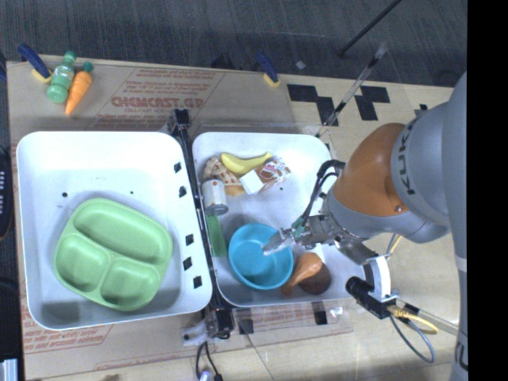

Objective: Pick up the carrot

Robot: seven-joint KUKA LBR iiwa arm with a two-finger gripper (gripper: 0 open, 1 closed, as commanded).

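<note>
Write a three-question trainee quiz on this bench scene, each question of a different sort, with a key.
1. True or false: the green divided plate lies in the right bin.
2. Multiple choice: the toy carrot lies
A. in the blue bowl
B. on the cardboard beyond the left bin, beside a small green bottle
C. next to the banana
3. Which container is the end effector over?

Key:
1. False; it lies in the left bin.
2. B
3. The blue bowl, at its right rim.
</note>
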